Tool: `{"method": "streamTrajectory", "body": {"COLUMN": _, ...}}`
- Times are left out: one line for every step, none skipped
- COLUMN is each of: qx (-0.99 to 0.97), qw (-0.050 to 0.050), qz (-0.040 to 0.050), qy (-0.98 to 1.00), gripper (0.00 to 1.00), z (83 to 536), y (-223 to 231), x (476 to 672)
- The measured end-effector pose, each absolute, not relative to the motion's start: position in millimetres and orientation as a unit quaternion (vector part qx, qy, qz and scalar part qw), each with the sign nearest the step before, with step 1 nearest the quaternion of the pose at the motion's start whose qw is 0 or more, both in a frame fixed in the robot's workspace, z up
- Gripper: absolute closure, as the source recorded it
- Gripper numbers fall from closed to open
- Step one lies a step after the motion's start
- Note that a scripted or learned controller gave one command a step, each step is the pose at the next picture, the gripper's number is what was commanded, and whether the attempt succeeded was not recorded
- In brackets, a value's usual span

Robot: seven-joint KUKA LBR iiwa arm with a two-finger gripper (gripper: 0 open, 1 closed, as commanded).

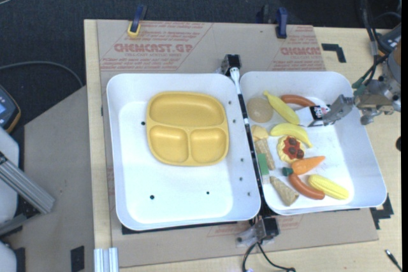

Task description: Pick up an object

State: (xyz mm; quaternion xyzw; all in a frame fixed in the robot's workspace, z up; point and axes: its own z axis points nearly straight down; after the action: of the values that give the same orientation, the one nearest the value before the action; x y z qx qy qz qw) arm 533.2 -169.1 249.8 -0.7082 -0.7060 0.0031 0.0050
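While grey two-finger gripper hovers low in right white bin by red sausage, fingers apart, nothing btw them; pick not yet done.

On the table, the left bin holds a sectioned tray. The right bin holds toy food at its left side: bananas, carrot, sausages, corn.

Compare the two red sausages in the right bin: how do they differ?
The upper red sausage lies near the right white bin's far wall, almost level, beside a yellow banana. The lower red sausage lies near the front, slanted, touching yellow corn. Both are glossy, red and rounded.
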Motion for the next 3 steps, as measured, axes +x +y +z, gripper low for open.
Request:
{"method": "streamTrajectory", "body": {"qx": -0.707, "qw": 0.0, "qz": 0.0, "qy": -0.707, "gripper": 0.0, "z": 255.6, "y": -168.8, "x": 535.5}}
{"method": "streamTrajectory", "body": {"qx": -0.707, "qw": 0.003, "qz": 0.0011, "qy": -0.707, "gripper": 0.0, "z": 208.6, "y": -165.8, "x": 527.0}}
{"method": "streamTrajectory", "body": {"qx": -0.707, "qw": 0.003, "qz": 0.0012, "qy": -0.707, "gripper": 0.0, "z": 159.9, "y": -162.8, "x": 517.4}}
